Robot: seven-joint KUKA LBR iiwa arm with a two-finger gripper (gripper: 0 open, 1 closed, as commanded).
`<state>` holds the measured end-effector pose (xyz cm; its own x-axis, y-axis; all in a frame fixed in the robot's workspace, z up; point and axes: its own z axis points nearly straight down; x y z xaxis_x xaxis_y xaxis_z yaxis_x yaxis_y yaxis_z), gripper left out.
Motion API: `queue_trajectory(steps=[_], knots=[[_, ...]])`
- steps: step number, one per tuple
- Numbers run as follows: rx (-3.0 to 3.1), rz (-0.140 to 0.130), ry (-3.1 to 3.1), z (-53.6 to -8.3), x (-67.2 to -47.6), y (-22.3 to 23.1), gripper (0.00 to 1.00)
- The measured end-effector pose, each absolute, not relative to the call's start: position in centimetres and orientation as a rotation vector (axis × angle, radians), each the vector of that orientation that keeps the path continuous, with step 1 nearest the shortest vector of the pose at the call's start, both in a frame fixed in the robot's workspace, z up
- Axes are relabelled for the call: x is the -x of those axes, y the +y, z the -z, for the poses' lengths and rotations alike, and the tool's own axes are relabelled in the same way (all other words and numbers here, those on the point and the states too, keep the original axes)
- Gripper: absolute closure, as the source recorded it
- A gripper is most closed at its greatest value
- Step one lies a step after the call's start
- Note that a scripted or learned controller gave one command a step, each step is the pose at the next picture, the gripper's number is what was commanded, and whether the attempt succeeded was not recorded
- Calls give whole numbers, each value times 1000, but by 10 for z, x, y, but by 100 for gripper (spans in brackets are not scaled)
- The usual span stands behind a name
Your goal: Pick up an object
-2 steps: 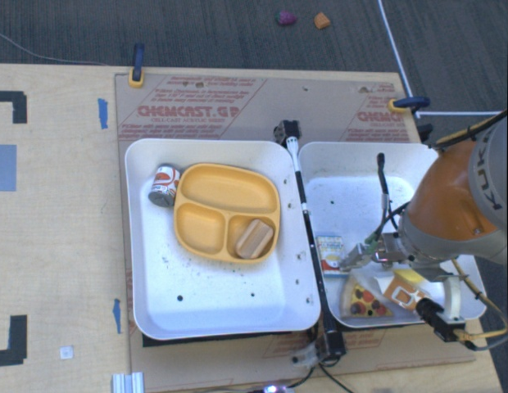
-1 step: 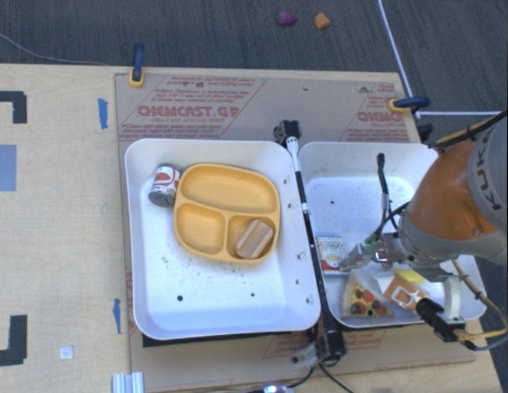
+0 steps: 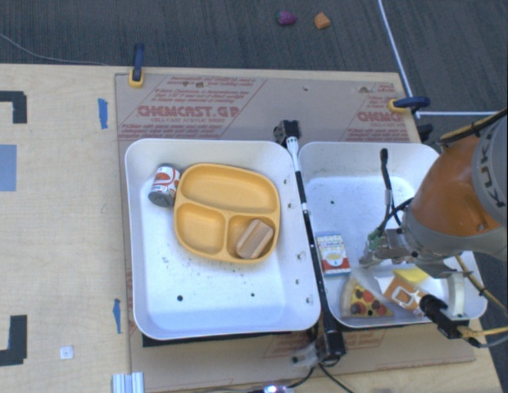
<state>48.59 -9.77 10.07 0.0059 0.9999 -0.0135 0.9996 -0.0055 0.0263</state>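
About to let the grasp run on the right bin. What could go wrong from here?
The pizza slice, yellow block and small carton lie close together in the right bin, so a descent may nudge neighbours or catch two. They sit near the bin's front wall, which could block a finger. The arm hides part of the bin.

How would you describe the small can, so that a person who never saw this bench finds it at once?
Look at the left white bin, which holds a yellow divided tray. The small can lies on its side against the tray's upper left corner, near the bin's left wall. It is the one red and white metal thing there; the tan block sits inside the tray.
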Motion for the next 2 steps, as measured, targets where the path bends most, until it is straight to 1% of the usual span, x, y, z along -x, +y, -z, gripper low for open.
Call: queue_trajectory(steps=[1,2], knots=[[-2208,-12,2192,-101,-486,-99,0],[-2213,-12,2204,-90,-484,-97,0]])
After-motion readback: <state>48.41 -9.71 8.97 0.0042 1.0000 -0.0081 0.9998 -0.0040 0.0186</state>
